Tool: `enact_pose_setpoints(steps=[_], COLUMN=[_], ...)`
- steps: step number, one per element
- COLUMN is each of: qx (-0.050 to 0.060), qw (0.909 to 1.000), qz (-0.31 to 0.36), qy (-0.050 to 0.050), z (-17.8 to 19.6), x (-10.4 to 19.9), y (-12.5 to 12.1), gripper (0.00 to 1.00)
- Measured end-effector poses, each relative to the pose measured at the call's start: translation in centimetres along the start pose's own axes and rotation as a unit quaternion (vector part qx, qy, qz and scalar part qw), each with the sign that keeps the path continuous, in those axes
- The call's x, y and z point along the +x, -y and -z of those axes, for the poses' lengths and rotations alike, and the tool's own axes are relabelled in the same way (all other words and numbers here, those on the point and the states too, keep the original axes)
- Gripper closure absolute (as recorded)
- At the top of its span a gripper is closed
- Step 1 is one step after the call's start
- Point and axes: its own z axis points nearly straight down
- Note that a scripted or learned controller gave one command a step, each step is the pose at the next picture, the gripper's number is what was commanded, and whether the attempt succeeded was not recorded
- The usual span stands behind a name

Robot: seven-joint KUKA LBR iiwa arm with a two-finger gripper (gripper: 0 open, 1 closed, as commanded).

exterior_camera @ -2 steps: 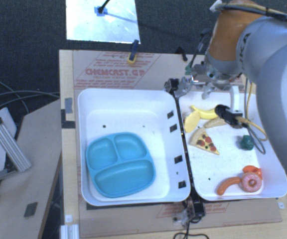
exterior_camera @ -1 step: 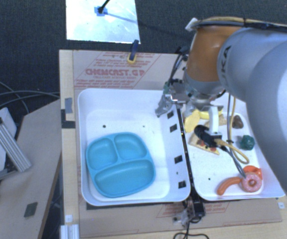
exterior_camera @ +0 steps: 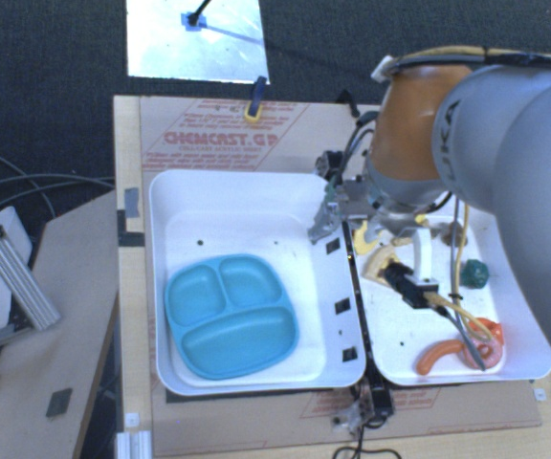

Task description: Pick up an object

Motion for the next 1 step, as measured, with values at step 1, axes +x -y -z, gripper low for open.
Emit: enact_pose_setpoints(steps=[1], qx=[-0.007], qw=[1.0], qz=[0.002], qy=[-0.001], z=[9.55], x=[-0.13], y=[0.73], gripper=[0.0])
